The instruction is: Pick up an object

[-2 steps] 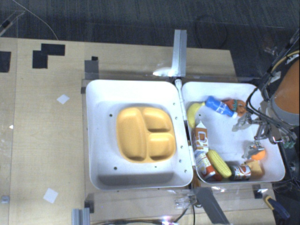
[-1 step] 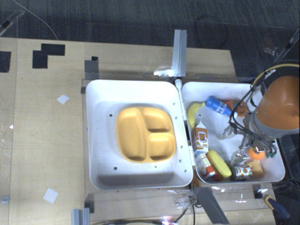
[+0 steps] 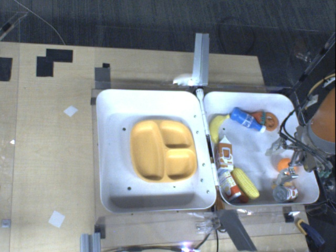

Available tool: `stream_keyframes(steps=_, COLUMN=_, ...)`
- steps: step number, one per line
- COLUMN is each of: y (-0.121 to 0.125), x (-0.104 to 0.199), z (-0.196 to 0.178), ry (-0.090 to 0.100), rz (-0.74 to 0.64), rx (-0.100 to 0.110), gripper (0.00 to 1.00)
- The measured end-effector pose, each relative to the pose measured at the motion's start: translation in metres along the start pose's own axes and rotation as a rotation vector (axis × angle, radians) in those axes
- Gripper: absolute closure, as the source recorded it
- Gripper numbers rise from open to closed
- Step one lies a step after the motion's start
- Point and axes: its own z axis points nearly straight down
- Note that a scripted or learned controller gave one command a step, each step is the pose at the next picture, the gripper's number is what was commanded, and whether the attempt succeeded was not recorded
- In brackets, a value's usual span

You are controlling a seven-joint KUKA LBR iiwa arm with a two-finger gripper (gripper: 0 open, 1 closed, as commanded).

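Note:
My gripper (image 3: 286, 179) hangs low over the right side of the right bin (image 3: 252, 100), reaching in from the right edge. A small orange ball-like object (image 3: 283, 164) lies just beside it, partly hidden by the wrist. A grey round object (image 3: 282, 194) sits right below the gripper in the bin's front right corner. Further left lie a corn cob (image 3: 245, 183), a small can (image 3: 229, 187), a white bottle with an orange label (image 3: 224, 155), a yellow banana-like piece (image 3: 217, 126), a blue bottle (image 3: 245, 119) and an orange toy (image 3: 268, 121).
The left bin (image 3: 115, 156) holds a yellow divided tray (image 3: 161, 149). A metal post (image 3: 201, 59) stands behind the wall between the bins. Cables hang around the arm (image 3: 321, 125) at the right.

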Motion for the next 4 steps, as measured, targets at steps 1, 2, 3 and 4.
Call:
stream_keyframes(steps=1, y=0.046, x=-0.11, z=0.033, ry=0.004, rz=0.252, rx=-0.005, gripper=0.0)
stream_keyframes(steps=2, y=-0.006, x=-0.085, z=-0.033, ry=0.0, rz=0.25, rx=0.001, gripper=0.0)
stream_keyframes(steps=3, y=-0.004, x=-0.154, z=0.011, ry=0.007, rz=0.571, rx=-0.002, gripper=0.0)
stream_keyframes(steps=4, y=0.038, x=-0.156, z=0.032, ry=0.013, rz=0.735, rx=0.007, gripper=0.0)
